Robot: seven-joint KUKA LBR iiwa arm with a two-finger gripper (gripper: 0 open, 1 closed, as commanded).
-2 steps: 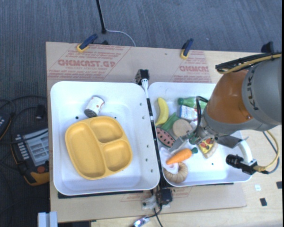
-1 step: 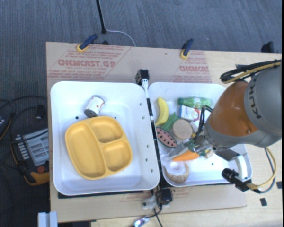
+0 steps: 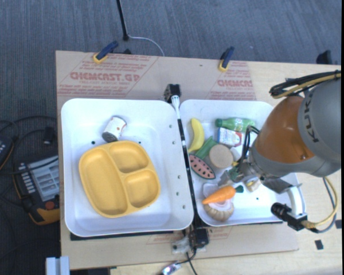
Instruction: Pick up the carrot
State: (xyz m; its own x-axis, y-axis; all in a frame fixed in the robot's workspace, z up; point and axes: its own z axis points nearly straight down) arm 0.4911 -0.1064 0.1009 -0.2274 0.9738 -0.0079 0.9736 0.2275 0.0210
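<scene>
The left bin (image 3: 74, 153) held a yellow divided tray (image 3: 119, 178) that sat toward its front left, tilted relative to the bin's edges. Just behind the tray, near the bin's back edge, a small white cup (image 3: 113, 128) lay on its side.

In the right bin (image 3: 258, 211), a banana (image 3: 197, 135) lay close to the left wall, toward the back. Below it, along the same wall, sat a watermelon slice (image 3: 198, 167), with a dark green piece (image 3: 205, 148) between the two. A green bottle (image 3: 234, 122) lay near the back edge, and a small carton (image 3: 227, 136) sat just in front of it. A round tan disc (image 3: 221, 156) rested near the middle of the bin.

The carrot (image 3: 219, 195) lay near the front edge of the right bin, toward its left side, its orange body slanting and its green top at the upper right end. It rested against a pale round item (image 3: 218, 210) just in front of it.

The gripper (image 3: 242, 175) hung just beside the carrot's green end, under the arm's orange band. Whether the claw was open or closed could not be told; the carrot was not visibly between anything.
</scene>
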